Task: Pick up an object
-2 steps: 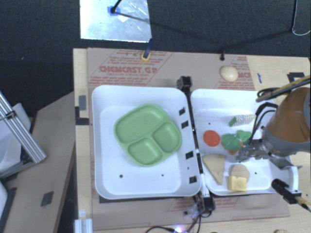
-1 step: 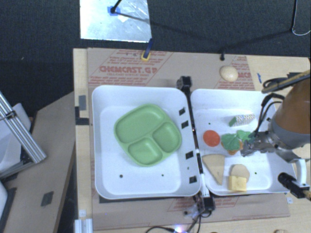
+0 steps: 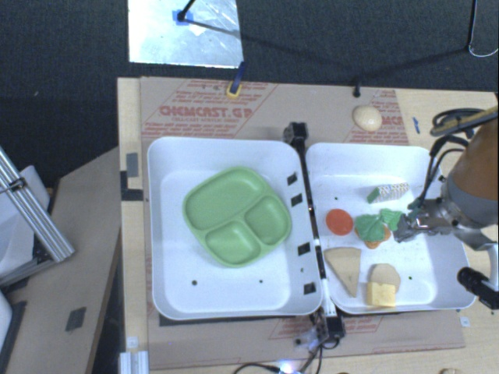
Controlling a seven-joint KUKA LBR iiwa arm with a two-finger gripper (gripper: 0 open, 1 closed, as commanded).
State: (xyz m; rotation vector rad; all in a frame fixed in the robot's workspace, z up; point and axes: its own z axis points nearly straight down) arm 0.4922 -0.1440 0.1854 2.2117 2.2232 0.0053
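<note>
Clearly, we see two white bins side by side on the counter [image 3: 366, 341]. The left bin [image 3: 168, 287] carries a light green divided plate [image 3: 237, 215] with three compartments, lying a little turned. The right bin [image 3: 437, 294] carries several toy food pieces: a round red-orange piece [image 3: 339, 222], a green leafy piece [image 3: 374, 226] with something orange under it, a pale wedge like a slice [image 3: 345, 268], a tan piece like bread [image 3: 383, 273] with a small yellow cube [image 3: 381, 294] touching its lower side, and a small green and white striped piece [image 3: 387, 192] nearer the far wall. The arm [image 3: 475, 185] reaches in from the right, and its claw [image 3: 407, 226] is low in the right bin, just beside the right edge of the green leafy piece. We cannot tell if the claw is wide or narrow, and we see nothing clearly held in it. Beyond the bins, a pale egg-shaped object [image 3: 367, 117] rests on the brown cardboard [image 3: 203, 111].
</note>
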